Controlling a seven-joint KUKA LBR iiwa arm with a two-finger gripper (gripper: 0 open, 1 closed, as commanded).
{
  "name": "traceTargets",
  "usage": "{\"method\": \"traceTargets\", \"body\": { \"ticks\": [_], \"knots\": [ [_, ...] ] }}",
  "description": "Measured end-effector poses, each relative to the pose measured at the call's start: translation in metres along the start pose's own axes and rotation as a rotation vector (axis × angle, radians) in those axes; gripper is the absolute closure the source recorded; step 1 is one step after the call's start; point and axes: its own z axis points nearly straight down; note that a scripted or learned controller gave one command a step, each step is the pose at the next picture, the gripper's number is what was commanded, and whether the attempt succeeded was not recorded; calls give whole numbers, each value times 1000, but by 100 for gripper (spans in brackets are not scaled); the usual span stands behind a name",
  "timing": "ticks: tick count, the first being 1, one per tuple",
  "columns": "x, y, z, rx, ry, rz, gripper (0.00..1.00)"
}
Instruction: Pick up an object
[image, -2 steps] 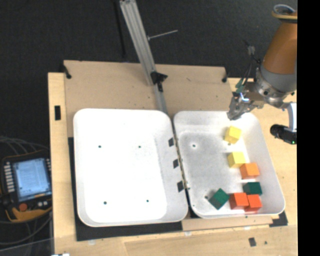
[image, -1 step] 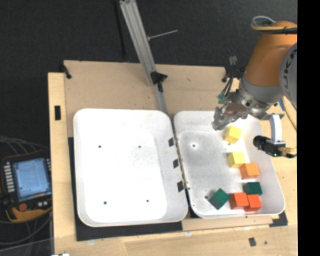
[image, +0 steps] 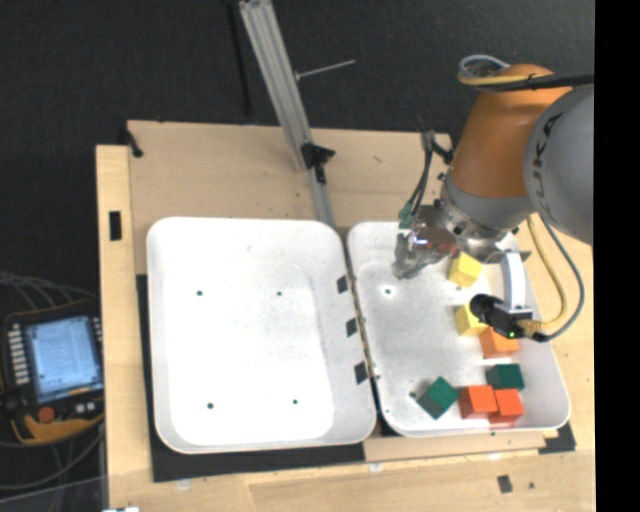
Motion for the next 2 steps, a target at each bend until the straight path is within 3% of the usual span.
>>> {"method": "traceTargets", "body": {
  "ticks": [2],
  "knots": [
    [110, -37, 5, 0, 2, -3, 100]
  ]
}}
